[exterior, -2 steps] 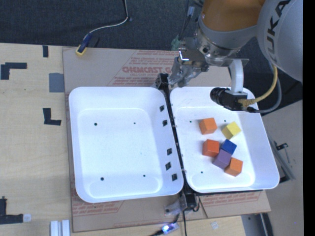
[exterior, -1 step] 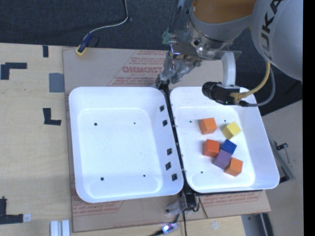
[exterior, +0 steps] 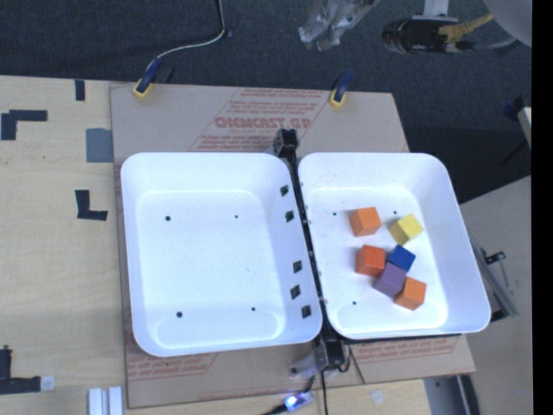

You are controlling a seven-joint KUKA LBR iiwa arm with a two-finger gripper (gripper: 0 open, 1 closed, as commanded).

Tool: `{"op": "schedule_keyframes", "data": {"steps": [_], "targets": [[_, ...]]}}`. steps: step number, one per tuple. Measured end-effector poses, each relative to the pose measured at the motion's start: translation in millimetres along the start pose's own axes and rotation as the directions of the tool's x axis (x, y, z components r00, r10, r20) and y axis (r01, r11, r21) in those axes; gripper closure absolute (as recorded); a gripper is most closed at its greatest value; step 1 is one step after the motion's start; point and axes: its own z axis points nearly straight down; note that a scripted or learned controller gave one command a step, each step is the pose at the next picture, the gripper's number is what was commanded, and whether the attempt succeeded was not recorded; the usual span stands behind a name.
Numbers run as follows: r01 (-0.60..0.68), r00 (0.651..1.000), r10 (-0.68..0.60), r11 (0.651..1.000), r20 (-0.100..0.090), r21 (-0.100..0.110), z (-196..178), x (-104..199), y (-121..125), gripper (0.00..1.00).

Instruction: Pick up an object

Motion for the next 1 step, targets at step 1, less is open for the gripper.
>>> {"op": "schedule_keyframes", "data": {"steps": [1], "targets": [[-0.001,1.000,0.001,1.000,0.000,0.011,-17.7,2.3,-14.6,1.00]]}}
